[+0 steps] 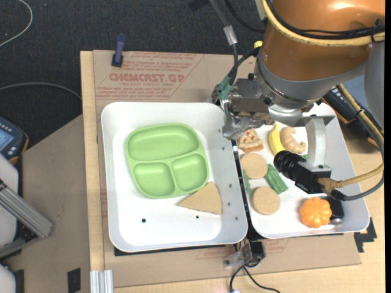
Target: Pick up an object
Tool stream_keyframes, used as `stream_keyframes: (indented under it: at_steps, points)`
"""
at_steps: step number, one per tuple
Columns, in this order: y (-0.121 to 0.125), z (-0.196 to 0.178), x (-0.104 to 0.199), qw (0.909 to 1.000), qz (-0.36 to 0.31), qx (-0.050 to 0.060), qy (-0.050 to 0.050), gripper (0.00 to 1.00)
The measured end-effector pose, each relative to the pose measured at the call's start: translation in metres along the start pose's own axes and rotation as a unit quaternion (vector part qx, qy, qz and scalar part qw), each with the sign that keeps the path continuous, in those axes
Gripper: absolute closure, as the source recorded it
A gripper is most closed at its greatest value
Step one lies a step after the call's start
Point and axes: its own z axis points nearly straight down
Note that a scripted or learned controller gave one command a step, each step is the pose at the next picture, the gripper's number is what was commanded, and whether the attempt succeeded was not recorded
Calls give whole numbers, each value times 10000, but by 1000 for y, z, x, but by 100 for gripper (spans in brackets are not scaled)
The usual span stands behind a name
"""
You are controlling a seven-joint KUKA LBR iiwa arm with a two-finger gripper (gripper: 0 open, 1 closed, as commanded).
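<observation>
Likely the end effector (235, 124), its spread impossible to tell, strikes the bin wall (235, 163) beside the pizza slice (250, 140).

right bin (351, 163) partly hidden by arm (317, 35)

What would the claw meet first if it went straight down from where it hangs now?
Probably the pizza slice at the right bin's near-left corner, just below the claw; depth is unclear, so it might land on the bin rim instead.
</observation>
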Motion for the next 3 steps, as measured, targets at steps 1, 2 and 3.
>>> stream_keyframes:
  at_steps: [1, 2, 3]
  points:
    - [1, -10, 0, 10000, -2, -12, -1, 100]
    - [1, -20, 1, 10000, -2, -24, -2, 100]
    - [2, -31, 1, 10000, -4, -35, -3, 100]
